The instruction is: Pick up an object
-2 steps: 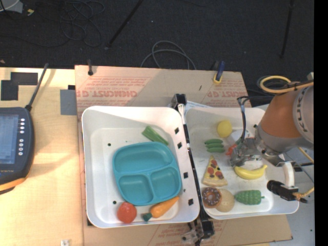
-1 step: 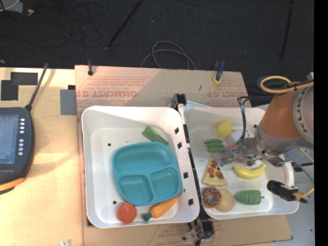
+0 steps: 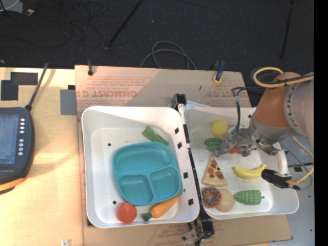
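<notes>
Both white bins (image 3: 95,137) look like smooth, slightly glossy plastic. In the left one, the teal divided tray (image 3: 147,173) is matt plastic; the tomato (image 3: 126,212) just below it shines. The banana (image 3: 250,171) in the right bin looks glossy too. Under the bins lies printed brown cardboard (image 3: 128,86), dull and flat.

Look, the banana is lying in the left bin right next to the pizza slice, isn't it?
Not quite. The camera view shows the banana lying in the right bin, not the left one. It does sit right next to the pizza slice.
</notes>
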Robot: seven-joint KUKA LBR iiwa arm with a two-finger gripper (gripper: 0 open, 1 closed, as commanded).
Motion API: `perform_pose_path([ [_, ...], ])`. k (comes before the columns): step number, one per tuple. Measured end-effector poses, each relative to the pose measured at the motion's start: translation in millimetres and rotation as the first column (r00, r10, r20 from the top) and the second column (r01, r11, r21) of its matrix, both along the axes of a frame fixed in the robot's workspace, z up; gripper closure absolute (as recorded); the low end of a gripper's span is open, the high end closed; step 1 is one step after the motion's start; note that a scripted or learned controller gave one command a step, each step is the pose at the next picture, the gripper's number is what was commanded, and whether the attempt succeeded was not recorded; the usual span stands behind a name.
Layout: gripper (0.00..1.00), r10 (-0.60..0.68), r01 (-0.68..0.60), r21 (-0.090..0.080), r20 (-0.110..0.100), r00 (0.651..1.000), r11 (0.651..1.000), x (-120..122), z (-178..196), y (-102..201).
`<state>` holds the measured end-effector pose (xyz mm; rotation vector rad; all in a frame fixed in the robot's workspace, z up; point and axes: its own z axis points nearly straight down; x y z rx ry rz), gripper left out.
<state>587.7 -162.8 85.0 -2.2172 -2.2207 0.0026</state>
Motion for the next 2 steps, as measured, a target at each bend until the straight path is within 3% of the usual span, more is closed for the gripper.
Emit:
perform_pose_path([
  [1, 1.0, 0.0, 0.0, 0.001, -0.003, 1.0, 1.0, -0.9, 9.3, -1.0],
  [2, 0.0, 0.0, 0.0, 0.001, -0.004, 1.0, 1.0, -1.0, 8.9, -0.9],
])
